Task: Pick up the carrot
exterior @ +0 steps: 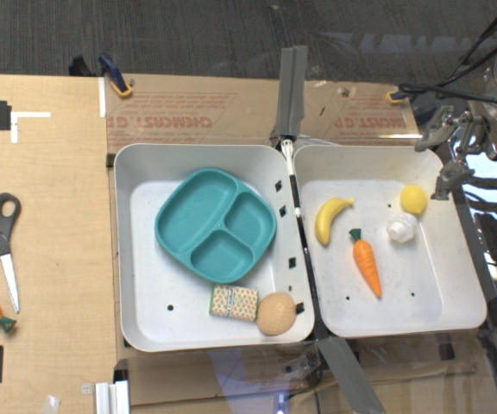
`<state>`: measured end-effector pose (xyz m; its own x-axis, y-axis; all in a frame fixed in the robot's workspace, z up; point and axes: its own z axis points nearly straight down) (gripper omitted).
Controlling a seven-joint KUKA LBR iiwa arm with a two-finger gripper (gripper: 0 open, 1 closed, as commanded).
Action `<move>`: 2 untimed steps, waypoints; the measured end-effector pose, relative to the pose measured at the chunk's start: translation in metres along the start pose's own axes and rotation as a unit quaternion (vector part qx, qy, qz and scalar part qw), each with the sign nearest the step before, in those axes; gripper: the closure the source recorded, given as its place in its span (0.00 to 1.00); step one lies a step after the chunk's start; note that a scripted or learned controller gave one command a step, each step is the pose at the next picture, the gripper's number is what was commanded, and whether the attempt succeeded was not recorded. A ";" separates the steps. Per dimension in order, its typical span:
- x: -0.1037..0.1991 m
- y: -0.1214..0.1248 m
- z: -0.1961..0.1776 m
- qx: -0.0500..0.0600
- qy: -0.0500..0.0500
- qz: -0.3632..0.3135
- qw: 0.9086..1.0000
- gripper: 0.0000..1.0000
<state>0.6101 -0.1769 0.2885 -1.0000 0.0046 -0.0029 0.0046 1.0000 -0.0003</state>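
The carrot (pixel 367 266) lies untouched in the right bin (pixel 456 317), below a banana (pixel 330 218) and beside a lemon (pixel 413 199), while the end effector (pixel 449 179) hovers at the frame's right edge, its opening impossible to tell, so the pickup remains undone.

Orange carrot (pixel 367 266) lies flat in rt bin, green top up-left.

You see the grey metal two-finger gripper (pixel 449 179) at the upper right, hanging over the far right rim of the right-hand shallow white bin (pixel 386 322). Its wrist hardware rises up and rightward from there, trailing black cables, with a sliver of the orange band at the frame's edge.
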 end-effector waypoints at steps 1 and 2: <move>0.012 0.047 0.110 0.000 0.000 0.047 0.999 0.00; 0.054 0.066 0.196 0.000 0.000 0.009 1.000 0.00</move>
<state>0.5572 -0.1105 0.0928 -0.9997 0.0224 -0.0030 0.0224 0.9997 -0.0001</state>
